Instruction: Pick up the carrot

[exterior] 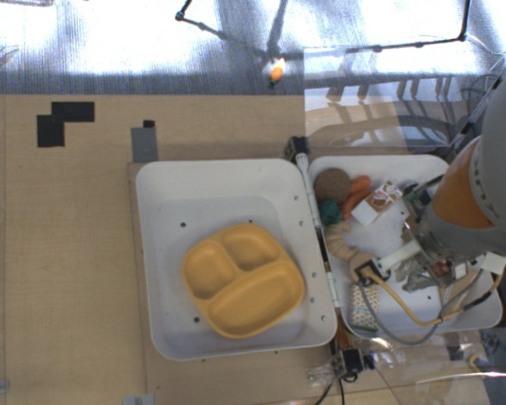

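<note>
One pincer point(418, 246) hangs low over the right bin point(487, 316), and nobody could tell from up here whether it is open or closed. No writing can be read on the small packet point(383, 197) just up and left of it. Up and left past that packet lies the carrot point(355, 195), apart from the pincer, at the top of the right bin beside a brown ball point(331, 184), while a yellow plate point(243, 279) sits in the left bin point(162, 244).
</note>
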`<state>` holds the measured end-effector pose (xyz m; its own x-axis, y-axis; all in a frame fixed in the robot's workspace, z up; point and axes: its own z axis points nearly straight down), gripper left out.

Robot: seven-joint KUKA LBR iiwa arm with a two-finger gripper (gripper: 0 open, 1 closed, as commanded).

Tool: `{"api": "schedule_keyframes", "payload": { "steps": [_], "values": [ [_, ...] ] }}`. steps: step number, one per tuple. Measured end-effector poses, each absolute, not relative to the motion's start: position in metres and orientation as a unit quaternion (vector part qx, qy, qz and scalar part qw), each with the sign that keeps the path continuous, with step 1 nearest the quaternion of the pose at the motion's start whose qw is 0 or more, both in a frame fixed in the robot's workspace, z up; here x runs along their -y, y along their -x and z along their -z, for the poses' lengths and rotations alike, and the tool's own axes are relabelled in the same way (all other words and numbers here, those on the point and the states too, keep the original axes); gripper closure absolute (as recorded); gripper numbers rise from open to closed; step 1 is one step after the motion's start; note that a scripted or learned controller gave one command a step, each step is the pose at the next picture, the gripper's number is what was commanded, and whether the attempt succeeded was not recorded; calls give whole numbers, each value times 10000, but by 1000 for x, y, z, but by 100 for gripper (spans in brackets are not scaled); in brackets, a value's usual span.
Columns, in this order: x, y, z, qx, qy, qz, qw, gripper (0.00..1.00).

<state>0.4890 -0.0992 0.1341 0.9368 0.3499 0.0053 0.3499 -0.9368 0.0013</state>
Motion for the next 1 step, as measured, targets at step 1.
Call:
{"api": "schedule_keyframes", "payload": {
  "steps": [1],
  "values": [
    [100,-489,-134,-1775,-9841,-22,2,0]
  ]
}}
